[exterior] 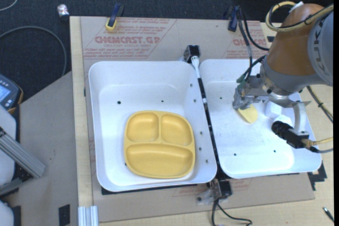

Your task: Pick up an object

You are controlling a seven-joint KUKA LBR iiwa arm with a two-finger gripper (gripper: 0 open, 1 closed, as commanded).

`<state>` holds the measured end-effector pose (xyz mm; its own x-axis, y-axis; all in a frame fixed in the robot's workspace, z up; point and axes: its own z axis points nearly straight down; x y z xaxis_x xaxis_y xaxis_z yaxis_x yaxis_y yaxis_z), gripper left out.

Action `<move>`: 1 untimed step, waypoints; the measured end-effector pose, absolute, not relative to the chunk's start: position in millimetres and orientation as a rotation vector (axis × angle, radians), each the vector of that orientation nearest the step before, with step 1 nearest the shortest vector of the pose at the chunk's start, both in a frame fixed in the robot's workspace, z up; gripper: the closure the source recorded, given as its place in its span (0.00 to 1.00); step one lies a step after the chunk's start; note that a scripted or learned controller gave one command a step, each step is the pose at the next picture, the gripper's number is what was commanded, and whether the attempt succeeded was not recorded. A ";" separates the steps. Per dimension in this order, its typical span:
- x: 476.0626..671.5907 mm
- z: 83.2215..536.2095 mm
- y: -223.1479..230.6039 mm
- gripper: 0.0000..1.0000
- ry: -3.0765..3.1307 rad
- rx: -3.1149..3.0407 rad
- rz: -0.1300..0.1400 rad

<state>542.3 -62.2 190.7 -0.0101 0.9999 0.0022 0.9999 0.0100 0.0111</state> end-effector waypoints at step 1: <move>500.2 467.4 -104.0 1.00 2.208 2.209 0.019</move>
<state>500.2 -104.0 467.4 0.0007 1.0000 -0.0041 0.9998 -0.0006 0.0213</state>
